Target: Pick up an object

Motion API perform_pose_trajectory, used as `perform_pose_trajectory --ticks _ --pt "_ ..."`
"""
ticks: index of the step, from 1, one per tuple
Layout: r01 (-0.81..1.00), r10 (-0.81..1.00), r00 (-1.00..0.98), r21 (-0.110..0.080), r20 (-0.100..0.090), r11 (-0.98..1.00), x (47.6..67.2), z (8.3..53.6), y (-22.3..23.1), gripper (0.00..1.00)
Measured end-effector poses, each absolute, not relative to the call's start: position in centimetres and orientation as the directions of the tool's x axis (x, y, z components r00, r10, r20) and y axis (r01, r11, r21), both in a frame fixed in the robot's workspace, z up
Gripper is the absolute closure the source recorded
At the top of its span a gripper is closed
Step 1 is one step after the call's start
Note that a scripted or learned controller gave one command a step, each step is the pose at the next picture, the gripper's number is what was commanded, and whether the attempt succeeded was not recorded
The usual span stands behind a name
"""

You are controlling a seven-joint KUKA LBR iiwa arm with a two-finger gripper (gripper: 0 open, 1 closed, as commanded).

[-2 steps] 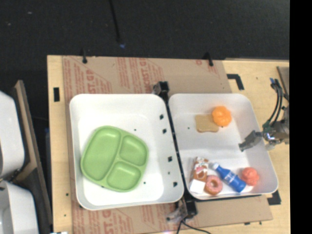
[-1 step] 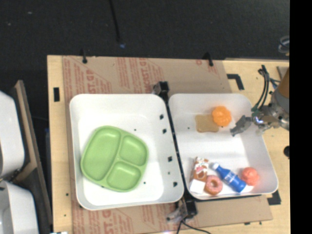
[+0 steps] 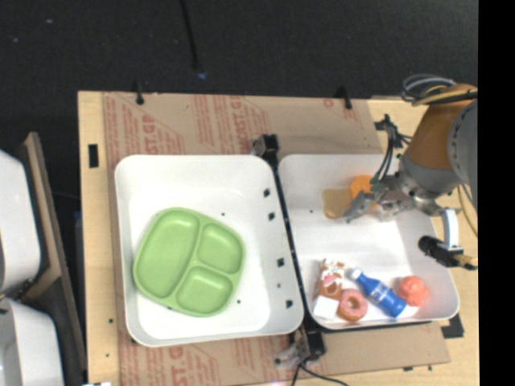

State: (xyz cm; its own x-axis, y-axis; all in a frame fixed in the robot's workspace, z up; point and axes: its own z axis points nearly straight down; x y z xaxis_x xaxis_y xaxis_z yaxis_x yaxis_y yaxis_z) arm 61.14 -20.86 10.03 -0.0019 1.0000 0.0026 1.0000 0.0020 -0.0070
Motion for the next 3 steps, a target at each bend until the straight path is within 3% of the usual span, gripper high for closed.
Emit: perform_pose_trajectory --ticks 1,2,3 --pt "1.0 1.0 -0.003 0.002 0.0 0.003 65.5 10.1 -16.8 0.0" --pt "1.0 1.0 0.0 0.002 -0.001 0.0 65.4 11.2 -17.1 1.0" --pt "1.0 1.0 -0.006 0.009 0.0 0.006 67.4 20.6 -8.3 1.0"
